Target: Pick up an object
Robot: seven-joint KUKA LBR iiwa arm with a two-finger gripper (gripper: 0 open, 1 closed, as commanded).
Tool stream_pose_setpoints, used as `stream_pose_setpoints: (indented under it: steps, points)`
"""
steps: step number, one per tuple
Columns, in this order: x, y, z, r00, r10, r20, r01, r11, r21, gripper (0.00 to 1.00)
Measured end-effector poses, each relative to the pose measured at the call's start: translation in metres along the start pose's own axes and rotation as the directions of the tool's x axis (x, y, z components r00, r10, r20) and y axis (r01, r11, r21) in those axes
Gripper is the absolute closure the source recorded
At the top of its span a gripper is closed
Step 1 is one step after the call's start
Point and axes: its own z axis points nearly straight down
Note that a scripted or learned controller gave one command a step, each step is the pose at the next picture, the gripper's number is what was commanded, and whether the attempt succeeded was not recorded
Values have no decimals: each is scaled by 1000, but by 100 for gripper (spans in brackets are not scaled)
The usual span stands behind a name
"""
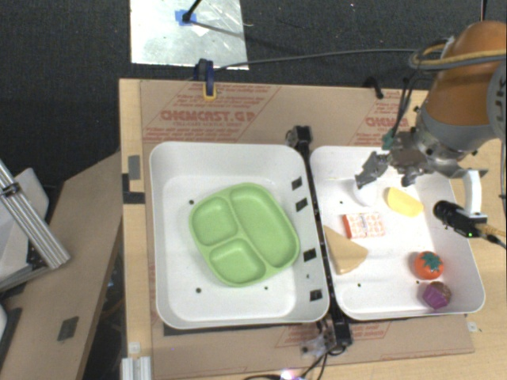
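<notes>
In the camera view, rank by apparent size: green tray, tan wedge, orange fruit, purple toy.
1. green tray, by far the largest
2. tan wedge
3. orange fruit and purple toy: these look about alike, so I won't rank them.

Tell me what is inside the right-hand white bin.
The right bin holds a yellow item, a red-and-white carton, a tan wedge, an orange toy and a purple toy. The gripper and arm cover part of the far corner.
</notes>
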Motion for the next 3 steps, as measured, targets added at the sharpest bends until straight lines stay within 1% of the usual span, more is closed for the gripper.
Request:
stream_pose_setpoints:
  steps: [1,2,3]
  points:
    - [0,2,-5,1000,-2,1,2,1000,-9,0]
    - [-8,-4,44,1000,1,1,-1,1000,-6,0]
    - [-13,-10,104,1000,1,0,-1,1000,-4,0]
